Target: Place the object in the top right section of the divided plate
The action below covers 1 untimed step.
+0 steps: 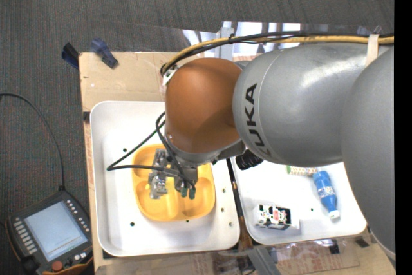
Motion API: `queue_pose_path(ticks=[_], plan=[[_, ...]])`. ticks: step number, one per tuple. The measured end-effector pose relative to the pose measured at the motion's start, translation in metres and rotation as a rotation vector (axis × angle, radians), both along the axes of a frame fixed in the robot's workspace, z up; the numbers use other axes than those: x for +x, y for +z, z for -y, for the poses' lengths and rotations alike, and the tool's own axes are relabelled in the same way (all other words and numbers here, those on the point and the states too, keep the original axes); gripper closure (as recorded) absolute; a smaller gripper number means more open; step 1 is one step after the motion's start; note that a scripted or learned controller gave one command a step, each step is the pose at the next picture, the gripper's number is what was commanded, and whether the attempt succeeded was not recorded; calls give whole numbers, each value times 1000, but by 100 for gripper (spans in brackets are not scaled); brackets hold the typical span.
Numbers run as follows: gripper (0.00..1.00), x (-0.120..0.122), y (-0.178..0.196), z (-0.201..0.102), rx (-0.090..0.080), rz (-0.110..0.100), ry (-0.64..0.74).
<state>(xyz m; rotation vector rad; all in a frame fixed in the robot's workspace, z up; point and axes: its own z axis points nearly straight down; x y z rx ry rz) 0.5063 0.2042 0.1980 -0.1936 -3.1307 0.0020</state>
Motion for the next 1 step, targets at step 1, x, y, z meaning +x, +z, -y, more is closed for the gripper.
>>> queue_pose_path(ticks=[1], plan=[[100, 4, 118, 47, 3, 5, 176]])
